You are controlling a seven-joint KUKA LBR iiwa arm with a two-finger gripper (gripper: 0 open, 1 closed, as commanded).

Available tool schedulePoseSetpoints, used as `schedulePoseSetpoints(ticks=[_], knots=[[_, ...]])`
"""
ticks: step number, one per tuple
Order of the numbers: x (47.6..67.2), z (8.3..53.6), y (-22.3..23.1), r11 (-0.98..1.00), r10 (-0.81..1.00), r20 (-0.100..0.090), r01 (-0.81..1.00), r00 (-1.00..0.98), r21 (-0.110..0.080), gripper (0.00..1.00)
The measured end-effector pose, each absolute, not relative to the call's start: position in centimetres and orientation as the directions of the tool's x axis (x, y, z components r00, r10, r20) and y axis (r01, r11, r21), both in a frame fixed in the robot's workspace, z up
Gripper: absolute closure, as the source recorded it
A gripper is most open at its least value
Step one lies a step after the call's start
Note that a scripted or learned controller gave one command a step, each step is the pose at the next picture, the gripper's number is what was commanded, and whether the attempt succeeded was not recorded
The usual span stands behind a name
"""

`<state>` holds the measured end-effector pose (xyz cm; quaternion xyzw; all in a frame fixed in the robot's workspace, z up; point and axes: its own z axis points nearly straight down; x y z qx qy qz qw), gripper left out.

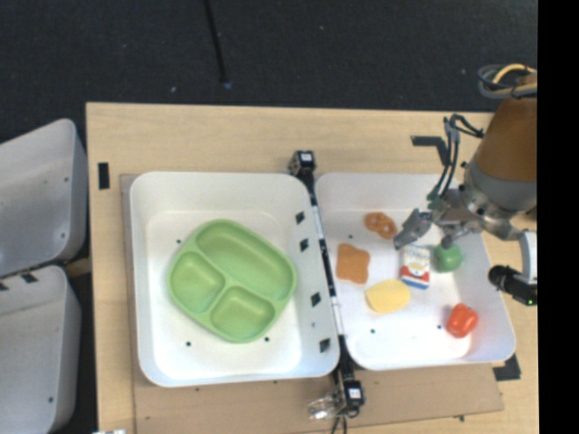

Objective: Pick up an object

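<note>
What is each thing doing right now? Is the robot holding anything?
Green plate: lying flat in the left bin, nothing on it.
Pretzel: lying loose.
Toast: lying flat.
Yellow piece: lying flat.
Red pepper: lying loose.
Small carton: upright.
Gripper: just above the carton.

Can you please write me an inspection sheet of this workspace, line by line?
Surface: wooden bench bearing two shallow white bins, left bin and right bin.
Job's things: in the right bin, a pretzel-like piece, toast slice, small carton, green round toy, yellow piece, red pepper-like toy.
Clutter: green divided plate in the left bin.
Grippers: tool low over the right bin, above the carton and green toy; fingers' state unclear.
Cables: yellow and dark cables on the arm; thin dark line on the floor.
Surroundings: dark carpet; grey panels at left.
</note>
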<state>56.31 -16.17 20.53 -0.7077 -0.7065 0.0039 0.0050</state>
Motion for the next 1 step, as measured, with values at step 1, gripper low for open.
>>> schedulePoseSetpoints(ticks=[1], knots=[[56.60, 21.26, -16.15, 0.002, 1.000, -0.001, 1.000, -0.002, 0.000, 0.00]])
